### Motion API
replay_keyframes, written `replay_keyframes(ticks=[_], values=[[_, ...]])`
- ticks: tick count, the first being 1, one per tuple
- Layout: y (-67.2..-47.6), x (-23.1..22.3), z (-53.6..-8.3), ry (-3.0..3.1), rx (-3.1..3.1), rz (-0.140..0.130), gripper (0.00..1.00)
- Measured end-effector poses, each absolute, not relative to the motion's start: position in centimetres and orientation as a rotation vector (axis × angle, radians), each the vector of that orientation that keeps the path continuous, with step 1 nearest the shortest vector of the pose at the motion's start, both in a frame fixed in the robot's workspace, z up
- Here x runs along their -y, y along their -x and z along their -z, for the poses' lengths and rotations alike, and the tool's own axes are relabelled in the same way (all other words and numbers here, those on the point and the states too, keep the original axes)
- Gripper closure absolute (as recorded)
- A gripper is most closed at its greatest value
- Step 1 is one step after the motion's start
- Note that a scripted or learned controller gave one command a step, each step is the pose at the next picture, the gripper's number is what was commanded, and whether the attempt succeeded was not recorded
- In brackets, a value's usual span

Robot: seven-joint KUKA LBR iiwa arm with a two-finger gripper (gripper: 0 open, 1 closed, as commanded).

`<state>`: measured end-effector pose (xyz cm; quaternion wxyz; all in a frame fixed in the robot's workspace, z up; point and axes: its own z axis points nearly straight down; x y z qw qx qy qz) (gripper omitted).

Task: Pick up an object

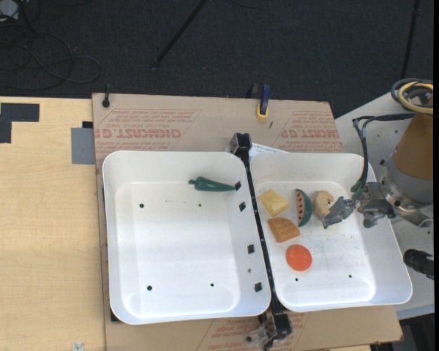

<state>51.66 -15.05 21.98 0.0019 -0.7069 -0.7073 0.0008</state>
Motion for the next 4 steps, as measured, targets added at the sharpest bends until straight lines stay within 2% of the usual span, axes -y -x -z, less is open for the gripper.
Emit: replay_keyframes(ticks=[1,2,3,4], values=[[-49.4,10.1,-11.3,2.209,2.215,-0.009,0.0],[-54.2,17.2,-8.6,2.225,2.22,-0.003,0.0],[-63.2,9.3,-8.8,2.216,2.236,0.0,0.0],[-64.0,14.9,-8.5,2.207,2.21,-0.018,0.0]])
